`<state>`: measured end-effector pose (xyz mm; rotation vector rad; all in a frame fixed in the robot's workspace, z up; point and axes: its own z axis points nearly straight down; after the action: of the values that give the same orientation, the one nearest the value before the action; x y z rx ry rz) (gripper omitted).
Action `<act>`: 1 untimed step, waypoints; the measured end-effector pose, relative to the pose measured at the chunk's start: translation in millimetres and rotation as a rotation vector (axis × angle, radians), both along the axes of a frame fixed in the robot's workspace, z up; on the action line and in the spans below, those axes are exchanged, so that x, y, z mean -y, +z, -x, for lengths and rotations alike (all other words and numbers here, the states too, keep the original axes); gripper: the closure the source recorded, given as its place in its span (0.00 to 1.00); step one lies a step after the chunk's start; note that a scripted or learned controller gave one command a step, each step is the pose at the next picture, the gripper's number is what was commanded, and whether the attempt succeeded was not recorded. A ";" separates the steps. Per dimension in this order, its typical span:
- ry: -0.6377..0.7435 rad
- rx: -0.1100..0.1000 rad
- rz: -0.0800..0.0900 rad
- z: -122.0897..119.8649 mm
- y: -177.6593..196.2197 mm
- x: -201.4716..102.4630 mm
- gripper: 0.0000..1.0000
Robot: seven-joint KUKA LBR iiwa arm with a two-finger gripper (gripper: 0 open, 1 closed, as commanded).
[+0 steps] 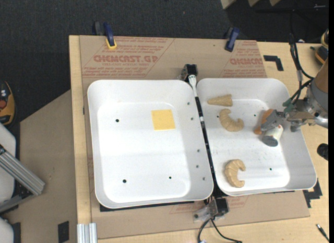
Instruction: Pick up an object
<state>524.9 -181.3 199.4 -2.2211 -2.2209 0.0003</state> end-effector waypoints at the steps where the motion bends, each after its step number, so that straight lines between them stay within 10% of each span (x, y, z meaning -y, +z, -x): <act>1: 0.003 0.003 0.002 -58.3 -39.1 8.8 0.00</act>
<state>583.2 -190.1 160.3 -2.2206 -2.2267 -0.0011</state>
